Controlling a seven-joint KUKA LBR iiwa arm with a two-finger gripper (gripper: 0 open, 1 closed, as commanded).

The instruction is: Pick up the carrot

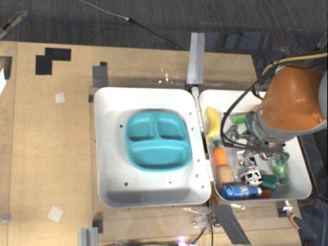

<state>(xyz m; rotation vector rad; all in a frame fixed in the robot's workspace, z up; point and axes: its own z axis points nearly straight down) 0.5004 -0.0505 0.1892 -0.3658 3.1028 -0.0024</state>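
One arm [294, 99] reaches in from the right and bends down over the right bin [302, 186]. Its gripper [251, 147] hangs low; I cannot tell its state. Just left of it lies the carrot [220, 156], below the banana [212, 122].

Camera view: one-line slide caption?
Grey KUKA arm's gripper hovers in the right white bin beside the orange carrot; teal divided plate in the left.

A pale wooden worktop [46, 152] with black square markings [51, 59] and small white paper tags [55, 213] sits against dark grey carpeted floor [128, 4] crossed by a thin cable [92, 6].
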